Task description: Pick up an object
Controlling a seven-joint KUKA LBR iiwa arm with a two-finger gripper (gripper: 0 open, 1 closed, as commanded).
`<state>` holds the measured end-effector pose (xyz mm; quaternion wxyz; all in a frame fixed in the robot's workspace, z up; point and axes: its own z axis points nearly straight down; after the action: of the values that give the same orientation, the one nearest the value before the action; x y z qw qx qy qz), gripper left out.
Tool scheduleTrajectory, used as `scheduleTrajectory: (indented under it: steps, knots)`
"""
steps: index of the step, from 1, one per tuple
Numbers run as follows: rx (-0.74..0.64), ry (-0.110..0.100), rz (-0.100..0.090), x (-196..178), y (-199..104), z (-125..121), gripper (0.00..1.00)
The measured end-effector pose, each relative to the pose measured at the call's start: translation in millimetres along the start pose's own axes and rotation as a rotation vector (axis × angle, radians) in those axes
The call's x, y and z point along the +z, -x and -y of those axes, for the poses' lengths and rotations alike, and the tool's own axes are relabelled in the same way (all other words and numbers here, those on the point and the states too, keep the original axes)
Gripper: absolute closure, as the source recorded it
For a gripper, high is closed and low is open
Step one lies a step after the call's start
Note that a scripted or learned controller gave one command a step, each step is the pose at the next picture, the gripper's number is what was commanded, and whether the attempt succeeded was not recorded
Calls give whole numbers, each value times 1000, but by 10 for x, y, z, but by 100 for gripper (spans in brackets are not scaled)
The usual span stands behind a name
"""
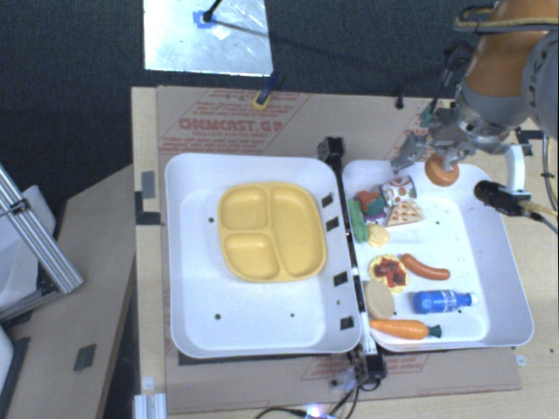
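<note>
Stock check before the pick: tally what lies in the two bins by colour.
Yellow: 2, the divided tray and a small yellow piece
Orange: 2, carrot, round piece
Red: 1, sausage
Blue: 1, bottle
Green: 1, vegetable
Tan: 1, disc
Mixed colours: 3
Total: 11

Red print reading roughly "CHEMCAST GP" on the brown sheet (236, 116) under the two bins, seen upside down from this angle, smaller red lines around it too blurred to read, more red print at the sheet's front edge, illegible
</note>
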<state>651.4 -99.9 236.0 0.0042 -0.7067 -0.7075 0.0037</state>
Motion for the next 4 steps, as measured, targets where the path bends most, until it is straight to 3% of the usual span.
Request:
scheduleTrajectory:
  steps: [1,3,4]
  knots:
    - [-2,13,1,-86,-2,-20,0]
    - [0,9,1,891,11,123,0]
    - [3,15,9,1227,106,37,0]
